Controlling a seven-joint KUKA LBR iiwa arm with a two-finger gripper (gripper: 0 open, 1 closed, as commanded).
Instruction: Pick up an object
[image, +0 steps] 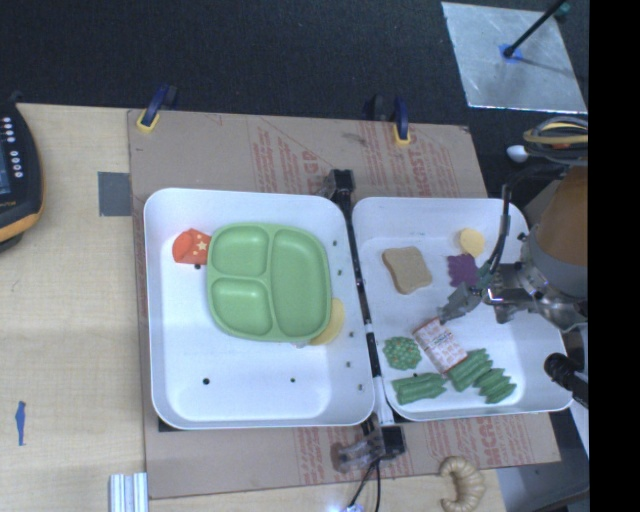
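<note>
In the right bin (500, 215) lie a slice of toast (406, 268), a purple piece (461, 268), a yellow piece (471, 240), a red and white packet (440, 345), a green broccoli (402, 352) and green beans (470, 377). The gripper (462, 303) hangs low between the purple piece and the packet. Its fingers look spread a little, with nothing between them. The left bin (180, 390) holds a green tray (268, 282).
</note>
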